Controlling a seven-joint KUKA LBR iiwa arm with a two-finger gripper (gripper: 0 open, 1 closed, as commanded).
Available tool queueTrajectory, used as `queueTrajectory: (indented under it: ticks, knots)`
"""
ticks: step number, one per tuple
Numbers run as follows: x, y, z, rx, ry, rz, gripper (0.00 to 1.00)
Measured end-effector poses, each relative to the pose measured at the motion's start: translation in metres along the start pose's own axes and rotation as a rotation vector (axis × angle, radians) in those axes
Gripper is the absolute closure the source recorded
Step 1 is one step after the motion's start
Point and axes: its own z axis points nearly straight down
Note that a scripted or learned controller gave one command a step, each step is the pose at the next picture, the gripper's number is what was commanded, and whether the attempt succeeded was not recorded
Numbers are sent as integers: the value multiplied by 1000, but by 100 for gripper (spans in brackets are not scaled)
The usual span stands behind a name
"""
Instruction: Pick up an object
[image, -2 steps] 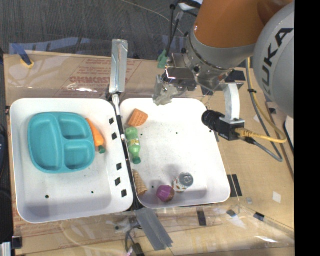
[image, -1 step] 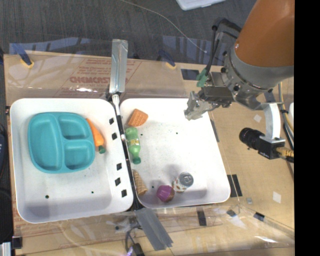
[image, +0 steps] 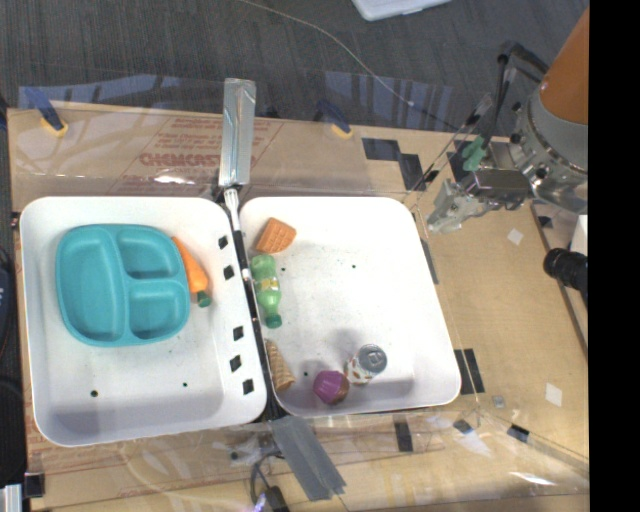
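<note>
Reaching in from the right: one grey arm (image: 560, 110) with an orange band, high at the far right. At its end, the gripper (image: 448, 212), hanging over the bare bench (image: 500, 300) just outside the far right corner of the right bin (image: 390, 290). Cannot tell whether spread or pressed together, since the tip is too small and pale against the bench. Touching none of the loose things, and well apart from all of them.

Two shallow white bins, side by side, meeting at a middle divider.

In the left bin (image: 130, 400), two things:
- One teal plate (image: 120, 285), the largest thing by far. Rounded corners, three compartments, lying flat in the far half.
- One toy carrot (image: 192, 270), orange with a green end, lying against the plate's right edge, green end toward the near side.

In the right bin, five things, all small:
- One green piece (image: 265, 290), long and knobbly, light and dark green, lying along the divider on the left side.
- One orange wedge (image: 275, 236), tan-orange and ridged, at the far left, just beyond the green piece.
- One brown cone (image: 280, 365), ribbed like a wafer, near the divider toward the near edge.
- One purple lump (image: 330, 387), rounded, by the near wall.
- One small can (image: 368, 362), silver top with a patterned side, just beside the purple lump on its right.
</note>
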Motion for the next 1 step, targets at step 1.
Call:
queueTrajectory:
  ticks: [1]
  knots:
    - [-64, -31, 0, 2, 2, -2, 100]
